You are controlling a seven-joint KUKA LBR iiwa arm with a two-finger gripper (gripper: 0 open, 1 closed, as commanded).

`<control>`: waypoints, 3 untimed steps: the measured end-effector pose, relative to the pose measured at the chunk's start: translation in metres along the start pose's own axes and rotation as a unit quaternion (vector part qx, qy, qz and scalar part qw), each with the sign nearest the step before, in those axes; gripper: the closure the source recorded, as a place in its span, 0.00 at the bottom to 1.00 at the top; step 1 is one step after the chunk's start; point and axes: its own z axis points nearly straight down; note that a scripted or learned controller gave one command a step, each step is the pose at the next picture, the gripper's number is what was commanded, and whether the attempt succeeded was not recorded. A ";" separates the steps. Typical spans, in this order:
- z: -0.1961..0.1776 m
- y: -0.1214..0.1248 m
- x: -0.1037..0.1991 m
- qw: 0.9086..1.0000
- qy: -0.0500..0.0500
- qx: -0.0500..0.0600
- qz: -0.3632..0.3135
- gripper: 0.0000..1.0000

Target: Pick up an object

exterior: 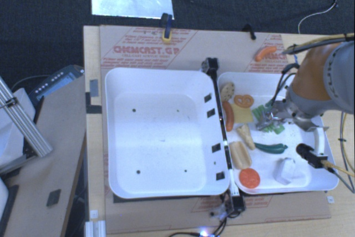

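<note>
**Arm over the right bin's green pieces**

Bins come first: 2 shallow white ones side by side. The left bin (161, 136) sits beside the right bin (319, 166), which serves as landmark. The grey arm (324, 83) with its orange band reaches over that bin's far right part. Its gripper (270, 119) hangs low at the bin's middle, touching or just above a green leafy piece (260, 115); how wide it stands and whether it grips anything cannot be told. Inside the bin lie a green pepper (272, 147), a bread roll (240, 154), a white block (285, 170), a red slice (249, 178) and a pretzel (243, 101).
</note>
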 end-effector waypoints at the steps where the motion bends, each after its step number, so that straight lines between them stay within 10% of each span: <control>1: -0.002 0.048 0.049 1.000 0.000 -0.004 -0.006 1.00; 2: -0.002 0.059 0.062 1.000 -0.001 0.001 -0.004 1.00; 3: 0.000 -0.024 0.051 1.000 0.001 0.002 -0.001 1.00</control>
